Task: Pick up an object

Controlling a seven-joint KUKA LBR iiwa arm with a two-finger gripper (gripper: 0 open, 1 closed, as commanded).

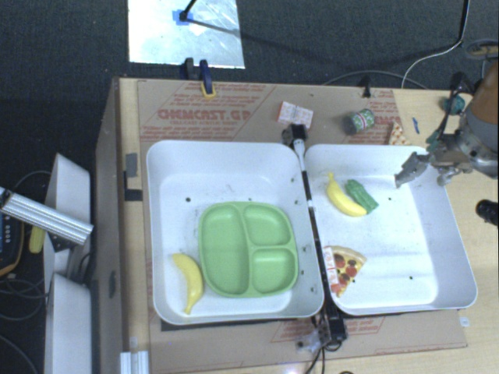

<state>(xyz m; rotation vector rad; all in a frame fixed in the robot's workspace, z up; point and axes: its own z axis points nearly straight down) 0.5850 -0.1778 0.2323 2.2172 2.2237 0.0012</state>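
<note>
The right bin (437,232) holds a yellow banana (343,198) with a green pickle (362,195) touching its right side, both near the bin's back left. A pizza slice (344,266) lies at the bin's front left. My gripper (426,173) hovers over the back right corner of this bin, well to the right of the pickle. It is open, with nothing between its fingers (408,171).
The left bin (168,209) carries a green divided plate (249,248) and a second banana (189,280) at its front left. A small green can (360,120) and a paper tag (295,114) lie on the cardboard behind the bins.
</note>
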